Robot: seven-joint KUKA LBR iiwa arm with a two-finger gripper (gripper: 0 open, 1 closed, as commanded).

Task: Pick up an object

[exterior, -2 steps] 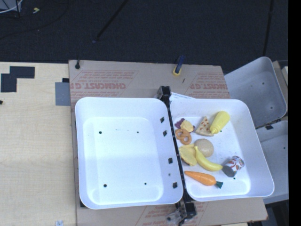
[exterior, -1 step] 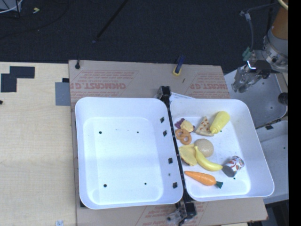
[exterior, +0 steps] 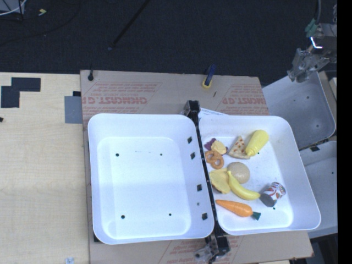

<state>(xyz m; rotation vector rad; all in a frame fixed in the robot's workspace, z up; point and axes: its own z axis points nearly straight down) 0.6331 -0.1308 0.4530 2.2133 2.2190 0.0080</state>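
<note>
The gripper (exterior: pixel 303 70) hangs at the upper right, well apart from the right bin (exterior: pixel 300 164) and above its far right corner, over the grey plate (exterior: pixel 308 111) beside the bench. It carries nothing that can be seen.

All the objects lie in the right bin, which I take as the landmark. Near the bin's far wall a yellow bottle (exterior: pixel 257 141) lies tilted, with a cheese wedge (exterior: pixel 238 147) just beside it on the side toward the divider. Close to the bin's near-left wall, by the divider, sit a purple bit (exterior: pixel 209 144), a small yellow piece (exterior: pixel 219 147) and a pretzel (exterior: pixel 214 159). In the bin's middle a beige ball (exterior: pixel 239 172) touches a banana (exterior: pixel 242 188), and a yellow lump (exterior: pixel 220 181) sits just beside them toward the divider. Toward the bin's front wall lies a carrot (exterior: pixel 235 207), its green end pointing right. A can (exterior: pixel 273 193) lies on its side nearer the bin's right wall, just beside the banana's tip.

The left bin (exterior: pixel 143 224) touches the right bin along the black divider (exterior: pixel 199 169). 2 bins rest on cardboard (exterior: pixel 137 95).
</note>
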